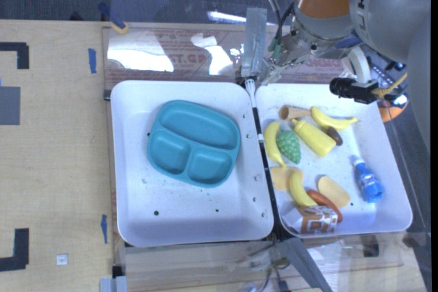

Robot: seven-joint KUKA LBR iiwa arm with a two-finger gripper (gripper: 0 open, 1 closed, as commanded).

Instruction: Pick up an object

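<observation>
The toys I may pick lie heaped in the right bin (393, 167): a yellow banana (333, 121), green grapes (289, 145), a blue bottle (367, 182). The left bin (126, 167) holds a teal plate (194, 143). My jaws (254, 55) hang behind the bins' shared rim; their opening I cannot tell.

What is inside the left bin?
The left bin holds one blue plate with three compartments, all bare. The bin floor under the plate is covered.
</observation>
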